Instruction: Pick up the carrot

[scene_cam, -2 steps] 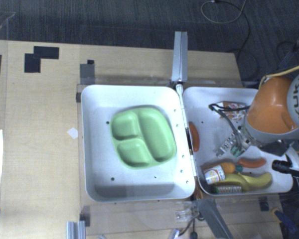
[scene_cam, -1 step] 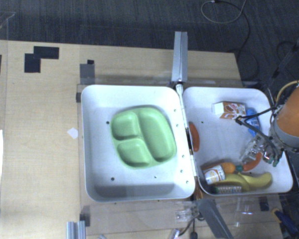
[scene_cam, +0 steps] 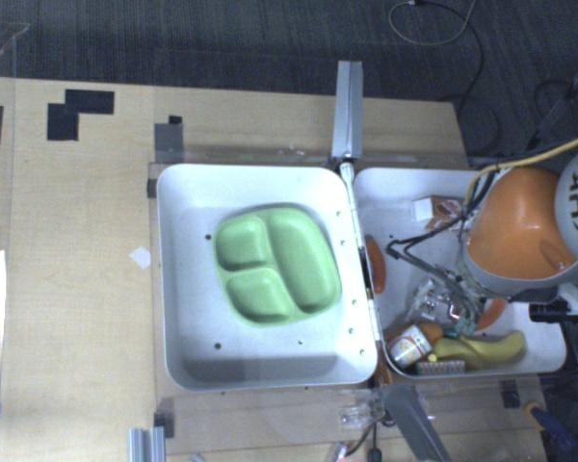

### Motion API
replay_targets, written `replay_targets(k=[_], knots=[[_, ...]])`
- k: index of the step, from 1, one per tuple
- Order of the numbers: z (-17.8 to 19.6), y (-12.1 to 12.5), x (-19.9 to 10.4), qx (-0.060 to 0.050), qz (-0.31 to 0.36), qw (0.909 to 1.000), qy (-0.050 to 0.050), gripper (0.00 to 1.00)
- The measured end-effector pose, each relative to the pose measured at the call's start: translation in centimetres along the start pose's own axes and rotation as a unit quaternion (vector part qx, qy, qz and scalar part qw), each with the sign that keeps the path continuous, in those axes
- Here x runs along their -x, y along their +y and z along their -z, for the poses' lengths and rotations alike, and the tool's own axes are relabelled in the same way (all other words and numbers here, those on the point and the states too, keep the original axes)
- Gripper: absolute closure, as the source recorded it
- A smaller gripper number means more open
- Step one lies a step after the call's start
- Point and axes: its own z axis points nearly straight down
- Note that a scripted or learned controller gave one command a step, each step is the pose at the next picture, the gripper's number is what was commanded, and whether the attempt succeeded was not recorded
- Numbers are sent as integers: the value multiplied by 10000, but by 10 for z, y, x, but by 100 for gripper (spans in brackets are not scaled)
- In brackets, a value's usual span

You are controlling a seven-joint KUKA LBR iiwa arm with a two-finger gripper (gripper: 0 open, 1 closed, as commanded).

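The landmark here is the metal divider rail (scene_cam: 358, 258) that runs between the two shallow white plastic bins. Left of that rail, the left white bin (scene_cam: 188, 287) holds a pale green plastic tray with three compartments (scene_cam: 276, 263), lying near the bin's middle. Just right of the rail, pressed along it, lies the slim orange carrot (scene_cam: 375, 264), lengthwise beside the wall of the right white bin (scene_cam: 390, 195). Further right of the rail, the grey arm with its orange band (scene_cam: 520, 224) hangs over the right bin, and the two-finger gripper (scene_cam: 450, 301) sits low among the clutter, well apart from the carrot; how far its claw is spread, and whether it has hold of anything, cannot be told. Near the rail's lower end lie a small tin can (scene_cam: 407, 346) and a yellow banana (scene_cam: 482, 348).
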Motion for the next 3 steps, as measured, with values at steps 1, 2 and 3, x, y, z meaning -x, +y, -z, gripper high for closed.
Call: replay_targets(k=[1,2,3], knots=[[0,-2,13,7,2212,9752,5,100],[0,-92,40,-36,3840,9233,14,100],[110,3,115,0,3539,9353,48,100]])
